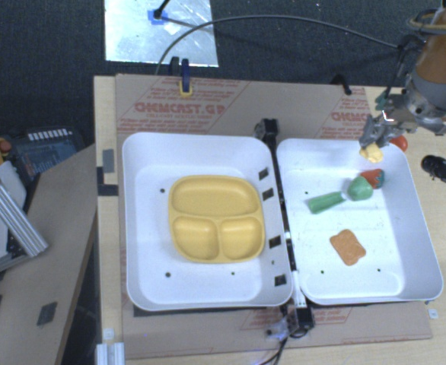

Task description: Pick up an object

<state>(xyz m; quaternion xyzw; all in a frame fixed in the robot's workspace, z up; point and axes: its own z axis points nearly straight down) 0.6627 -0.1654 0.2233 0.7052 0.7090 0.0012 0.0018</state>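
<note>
**2 bins, 1 small yellow piece at the end effector**

2 shallow white bins sit side by side on the worktop, and the right bin (406, 226) is the landmark for everything that matters. At its far edge, near the right corner, the end effector (377, 141) hangs with a small yellow object (372, 153) at its tips. The piece appears to sit between the fingers, closed on it, though the view is too small to be sure. It seems lifted just over the bin's rim, probably because the grasp took place close to that wall.

Toward the middle of the right bin lie a green object (336, 197) with a red piece (373, 177) touching its far end, and nearer the front a flat orange-brown piece (348, 246). These are well apart from the end effector, so rising straight up looks unobstructed. Left of the right bin, the left bin (143, 226) holds a yellow divided tray (214, 217); the hinge strip between bins is the edge to clear if the arm (440, 67) crosses.
</note>
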